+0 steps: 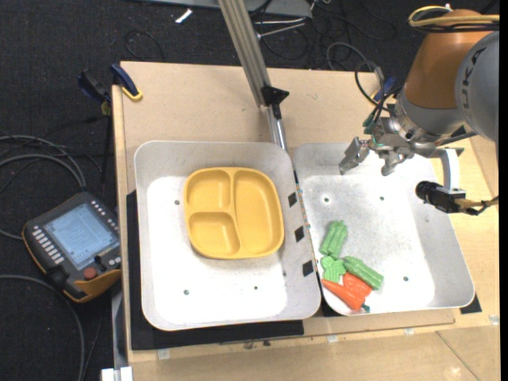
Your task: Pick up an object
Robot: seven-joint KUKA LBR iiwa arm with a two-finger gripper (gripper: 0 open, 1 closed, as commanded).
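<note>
In the right bin (397,213), near its front left corner, lie a few small toys: a green ridged piece (334,237), another green piece (364,271) and an orange-red carrot-like piece (348,293) under it. My gripper (371,159) hangs over the bin's back part, well above and behind the toys. Its two fingers (352,156) stand apart, open, with nothing between them.
The left bin (159,213) holds a yellow divided plate (234,213). A metal pole (250,46) slants over the bench's back. A teach pendant (75,244) lies off the bench to the left. A black sensor (436,194) juts out by the right bin's right edge.
</note>
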